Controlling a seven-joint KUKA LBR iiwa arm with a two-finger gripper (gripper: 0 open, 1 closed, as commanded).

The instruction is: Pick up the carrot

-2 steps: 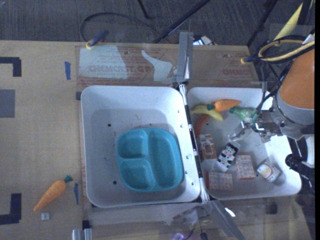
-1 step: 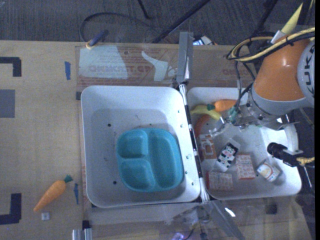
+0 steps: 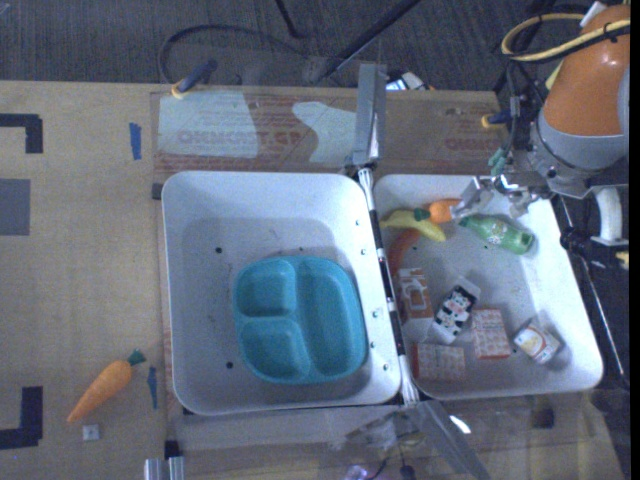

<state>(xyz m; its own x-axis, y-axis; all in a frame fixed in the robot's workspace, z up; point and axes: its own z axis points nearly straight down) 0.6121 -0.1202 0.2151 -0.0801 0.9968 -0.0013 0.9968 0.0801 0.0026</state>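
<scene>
Over the right bin's [image 3: 575, 363] far edge, the end effector [image 3: 497, 190] hangs near a green bottle [image 3: 497, 232] and a banana [image 3: 418, 224]; how wide it stands I cannot tell. Well apart, the carrot [image 3: 100, 388] lies on the surface [image 3: 70, 268], left of the left bin [image 3: 200, 193].

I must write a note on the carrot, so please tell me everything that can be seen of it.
The carrot is a small orange toy, tapered, with a dark green leafy tip, and looks like plastic. It lies flat and slanted on the wooden bench, outside both bins, beside the near left corner of the left bin, green end pointing up toward it. It looks whole. Nothing touches it but the bench; the gripper is over the right bin.
</scene>
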